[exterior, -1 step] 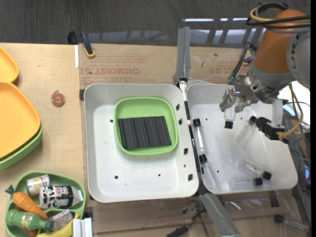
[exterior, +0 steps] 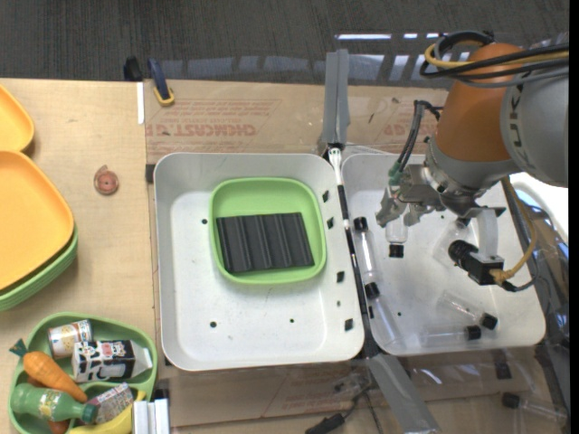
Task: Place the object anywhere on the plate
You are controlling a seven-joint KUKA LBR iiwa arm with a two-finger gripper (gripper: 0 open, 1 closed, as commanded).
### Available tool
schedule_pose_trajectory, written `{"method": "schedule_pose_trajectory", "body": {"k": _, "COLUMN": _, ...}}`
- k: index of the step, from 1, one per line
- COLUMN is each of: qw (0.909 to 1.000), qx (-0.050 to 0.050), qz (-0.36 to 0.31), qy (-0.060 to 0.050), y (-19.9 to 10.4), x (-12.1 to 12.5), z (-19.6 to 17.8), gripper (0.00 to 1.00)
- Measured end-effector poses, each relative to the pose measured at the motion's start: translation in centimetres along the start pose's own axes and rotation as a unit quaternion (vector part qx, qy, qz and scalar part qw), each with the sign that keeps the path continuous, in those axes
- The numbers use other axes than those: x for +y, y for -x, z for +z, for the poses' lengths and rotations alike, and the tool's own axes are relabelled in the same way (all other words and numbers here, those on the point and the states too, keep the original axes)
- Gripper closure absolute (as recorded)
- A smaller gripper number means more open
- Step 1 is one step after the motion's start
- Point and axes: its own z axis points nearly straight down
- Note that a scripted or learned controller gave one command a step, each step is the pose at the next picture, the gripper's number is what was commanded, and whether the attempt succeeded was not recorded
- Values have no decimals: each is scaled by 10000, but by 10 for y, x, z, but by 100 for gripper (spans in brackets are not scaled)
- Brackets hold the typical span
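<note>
A green square plate (exterior: 267, 199) sits in the left white bin (exterior: 181, 269). On the plate lies a dark grey ribbed slab (exterior: 264, 241), flat and covering most of the plate's floor. My gripper (exterior: 395, 231) hangs over the right white bin (exterior: 425, 333), near that bin's left side and well apart from the plate and the slab. Just below the gripper's tip a small black piece (exterior: 395, 250) rests on the bin floor. I see nothing gripped.
Small black bits (exterior: 480, 326) and a clear piece (exterior: 457, 306) lie on the right bin's floor. Yellow plates (exterior: 27, 215) and a green bowl of toy food (exterior: 77, 378) stand left of the bins. A grey divider (exterior: 336, 107) rises between the bins.
</note>
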Motion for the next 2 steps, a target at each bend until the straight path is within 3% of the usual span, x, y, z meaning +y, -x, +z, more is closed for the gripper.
{"method": "schedule_pose_trajectory", "body": {"k": 1, "qw": 9998, "qx": -4, "qz": -198, "qy": 1, "y": -65, "x": -2, "z": 0, "gripper": 100}}
{"method": "schedule_pose_trajectory", "body": {"k": 2, "qw": 9998, "qx": -5, "qz": -192, "qy": 3, "y": -64, "x": -2, "z": 0, "gripper": 0}}
